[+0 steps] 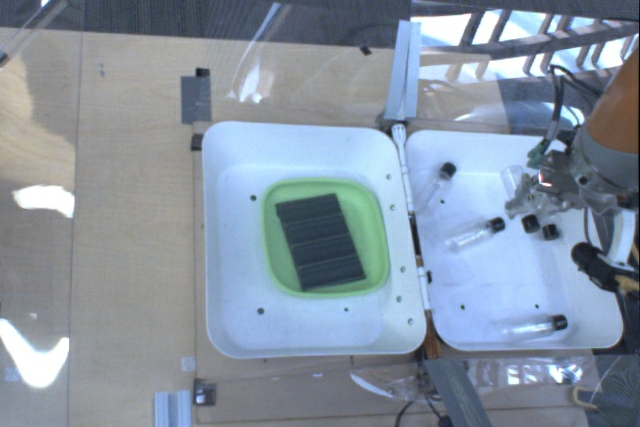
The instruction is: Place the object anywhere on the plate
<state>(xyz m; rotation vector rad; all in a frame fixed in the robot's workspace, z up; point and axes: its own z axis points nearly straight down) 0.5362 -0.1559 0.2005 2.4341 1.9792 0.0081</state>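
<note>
Pale wooden bench (110,245) under our two white bins. We see clear vials with black caps scattered in the right bin (470,310); one (473,233) lies near its middle. Our gripper (540,200) hovers above them, its opening hidden. Green plate (375,235) sits left.

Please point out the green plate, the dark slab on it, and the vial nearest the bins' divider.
green plate (372,215): camera view, right rim.
dark slab (318,241): camera view, middle of top.
vial (475,233): camera view, clear body.
</note>
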